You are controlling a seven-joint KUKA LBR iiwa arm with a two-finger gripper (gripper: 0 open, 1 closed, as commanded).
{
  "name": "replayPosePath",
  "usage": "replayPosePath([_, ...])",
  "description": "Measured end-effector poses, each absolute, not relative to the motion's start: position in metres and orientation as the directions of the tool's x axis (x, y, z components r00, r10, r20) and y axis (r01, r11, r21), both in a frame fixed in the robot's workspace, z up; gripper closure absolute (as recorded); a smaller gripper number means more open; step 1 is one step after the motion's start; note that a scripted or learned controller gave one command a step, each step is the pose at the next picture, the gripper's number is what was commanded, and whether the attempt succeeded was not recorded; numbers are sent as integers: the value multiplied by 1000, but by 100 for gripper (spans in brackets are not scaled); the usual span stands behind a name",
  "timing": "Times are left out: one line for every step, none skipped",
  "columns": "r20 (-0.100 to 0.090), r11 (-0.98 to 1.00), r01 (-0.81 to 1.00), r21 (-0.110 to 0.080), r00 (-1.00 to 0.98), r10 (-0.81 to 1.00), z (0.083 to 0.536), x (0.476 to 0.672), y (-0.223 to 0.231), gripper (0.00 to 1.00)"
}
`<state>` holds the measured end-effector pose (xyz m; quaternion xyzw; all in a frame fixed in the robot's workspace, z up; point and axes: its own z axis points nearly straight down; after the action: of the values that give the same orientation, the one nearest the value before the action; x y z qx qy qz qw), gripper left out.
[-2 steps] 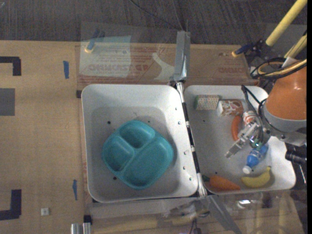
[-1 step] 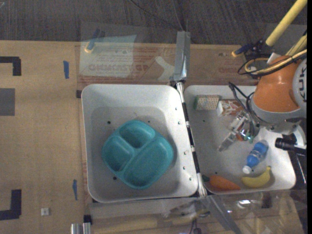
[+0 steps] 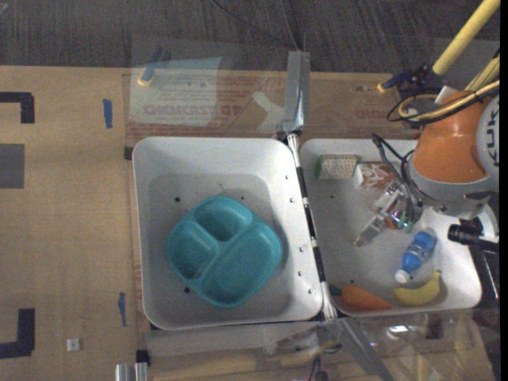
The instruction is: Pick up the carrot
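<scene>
- One carrot (image 3: 363, 297) lies at the near edge of the right bin (image 3: 349, 252), close to its near-left corner, touching nothing but the bin floor.
- One banana (image 3: 418, 290) lies just right of the carrot, along the same near edge.
- One water bottle (image 3: 417, 254) with a blue label rests just beyond the banana, tilted.
- One teal divided plate (image 3: 225, 249) sits in the left bin (image 3: 151, 213).
- The gripper (image 3: 379, 222) hangs over the middle of the right bin, well apart from the carrot; its fingers stand parted with nothing between them.
- Two small boxes (image 3: 338, 166) lie at the far wall of the right bin.
- Two white bins sit side by side on a wooden bench (image 3: 63, 236); dark carpet (image 3: 119, 14) lies beyond.
</scene>
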<state>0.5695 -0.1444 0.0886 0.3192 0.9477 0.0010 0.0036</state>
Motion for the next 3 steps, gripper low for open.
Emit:
replayPosePath([-8,876,482,4,-876,482,89,517,-100,0])
replayPosePath([-15,873,488,9,-873,488,101,520,-102,100])
replayPosePath([-2,419,908,2,-419,908,184,490,7,100])
